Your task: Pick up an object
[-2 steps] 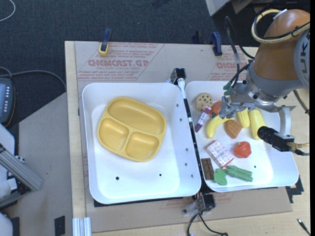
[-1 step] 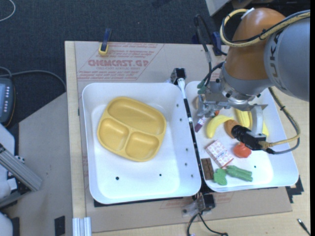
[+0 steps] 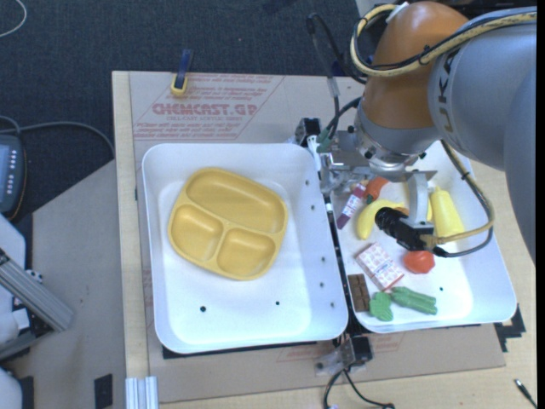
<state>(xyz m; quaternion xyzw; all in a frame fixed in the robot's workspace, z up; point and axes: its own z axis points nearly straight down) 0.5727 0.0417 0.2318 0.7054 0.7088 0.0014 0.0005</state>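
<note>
The two-finger claw (image 3: 372, 180) hangs low over the right white plastic bin (image 3: 485, 290), among the clutter at its upper left; whether it is spread or pinching I cannot tell (the orange-banded wrist hides it). Candidates crowd close: a curved yellow banana (image 3: 368, 219) at six o'clock, a small red tomato (image 3: 418, 262) at five. At nine o'clock, well apart, a yellow compartment tray (image 3: 226, 222) rests in the left white bin (image 3: 174, 326).

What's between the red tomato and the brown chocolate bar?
In the camera view, a small red-and-white checkered packet lies between the tomato and the chocolate bar, in the right bin.
</note>
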